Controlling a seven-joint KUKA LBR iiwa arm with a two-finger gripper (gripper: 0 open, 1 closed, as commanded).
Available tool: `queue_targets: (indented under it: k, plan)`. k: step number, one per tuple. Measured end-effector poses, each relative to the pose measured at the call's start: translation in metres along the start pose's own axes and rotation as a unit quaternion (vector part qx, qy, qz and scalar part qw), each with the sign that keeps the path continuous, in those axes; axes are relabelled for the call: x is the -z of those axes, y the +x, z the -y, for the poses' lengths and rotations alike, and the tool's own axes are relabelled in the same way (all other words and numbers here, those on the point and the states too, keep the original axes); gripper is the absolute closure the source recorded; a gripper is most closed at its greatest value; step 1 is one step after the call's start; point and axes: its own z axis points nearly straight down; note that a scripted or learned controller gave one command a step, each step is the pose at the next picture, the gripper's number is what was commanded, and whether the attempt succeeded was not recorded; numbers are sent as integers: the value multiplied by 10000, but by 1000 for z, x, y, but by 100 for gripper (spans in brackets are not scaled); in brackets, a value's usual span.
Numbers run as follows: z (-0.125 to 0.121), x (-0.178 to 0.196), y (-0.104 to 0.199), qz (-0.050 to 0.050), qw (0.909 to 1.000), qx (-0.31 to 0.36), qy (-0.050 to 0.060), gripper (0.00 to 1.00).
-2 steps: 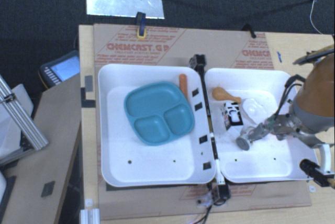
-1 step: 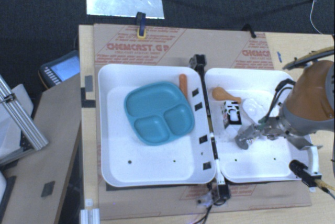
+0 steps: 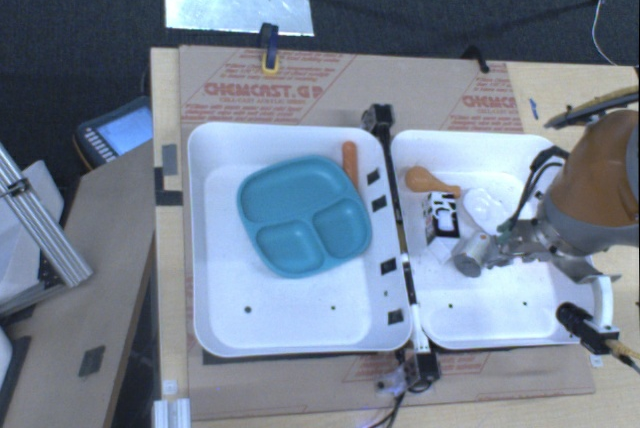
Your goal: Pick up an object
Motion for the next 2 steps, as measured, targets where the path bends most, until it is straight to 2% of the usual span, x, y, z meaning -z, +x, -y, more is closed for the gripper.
queue_targets:
  k: [1,2]
  plan:
    - [-6,61,7,24,10000,10,60,100]
    - [-7,117,17,22,10000,13,50,100]
